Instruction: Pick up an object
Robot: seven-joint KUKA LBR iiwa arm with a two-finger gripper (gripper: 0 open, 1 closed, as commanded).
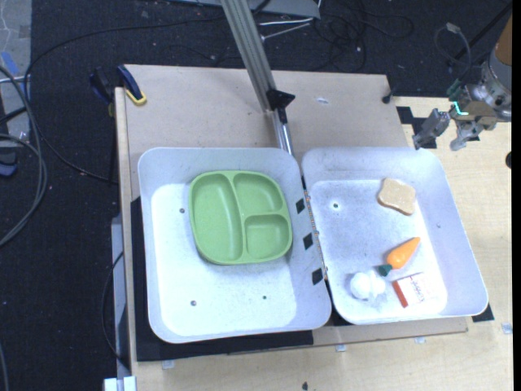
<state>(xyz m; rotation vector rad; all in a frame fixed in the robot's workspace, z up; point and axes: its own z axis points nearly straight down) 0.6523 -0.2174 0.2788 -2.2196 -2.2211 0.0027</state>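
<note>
This is a robotics lab, not a home. A plain wooden surface stands on a dark speckled floor and carries two shallow white bins: the left bin and the right bin sit side by side at its middle. Loose black cables trail over the floor to the left of the surface. Behind the surface a metal stand slants up from its back edge. The items in the bins look like toy props, such as a green divided plate.
</note>
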